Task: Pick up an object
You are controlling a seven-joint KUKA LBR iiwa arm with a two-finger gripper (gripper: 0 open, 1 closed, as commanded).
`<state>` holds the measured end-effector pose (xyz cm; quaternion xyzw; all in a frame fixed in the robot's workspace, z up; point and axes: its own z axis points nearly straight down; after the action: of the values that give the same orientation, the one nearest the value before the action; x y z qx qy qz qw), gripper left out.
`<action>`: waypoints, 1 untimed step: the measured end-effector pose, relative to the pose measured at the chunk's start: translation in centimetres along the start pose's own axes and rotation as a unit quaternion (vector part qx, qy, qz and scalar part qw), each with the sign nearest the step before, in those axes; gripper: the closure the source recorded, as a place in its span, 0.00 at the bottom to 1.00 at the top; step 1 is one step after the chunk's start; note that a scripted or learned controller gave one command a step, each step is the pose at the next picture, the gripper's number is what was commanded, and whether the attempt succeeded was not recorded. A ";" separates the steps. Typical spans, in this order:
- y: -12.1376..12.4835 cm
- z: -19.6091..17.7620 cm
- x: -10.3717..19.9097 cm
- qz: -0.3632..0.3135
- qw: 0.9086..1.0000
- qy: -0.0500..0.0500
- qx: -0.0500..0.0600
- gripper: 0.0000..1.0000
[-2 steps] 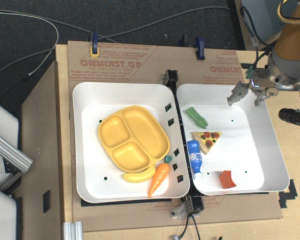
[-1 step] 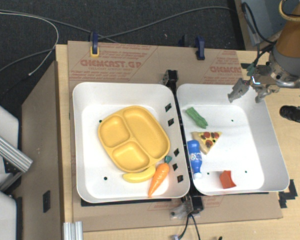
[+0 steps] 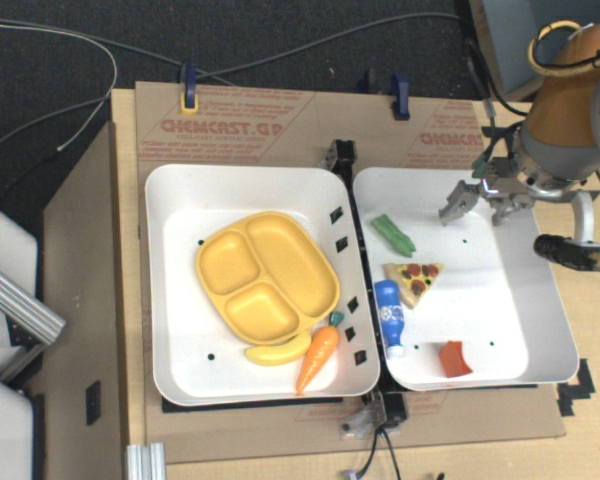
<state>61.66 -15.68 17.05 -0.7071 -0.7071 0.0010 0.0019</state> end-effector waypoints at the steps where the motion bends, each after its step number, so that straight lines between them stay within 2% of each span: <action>1: 0.4 4.2 0.3 -0.001 1.000 0.000 0.000 0.00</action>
<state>62.07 -15.35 12.84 -0.7066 -0.7076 0.0008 0.0017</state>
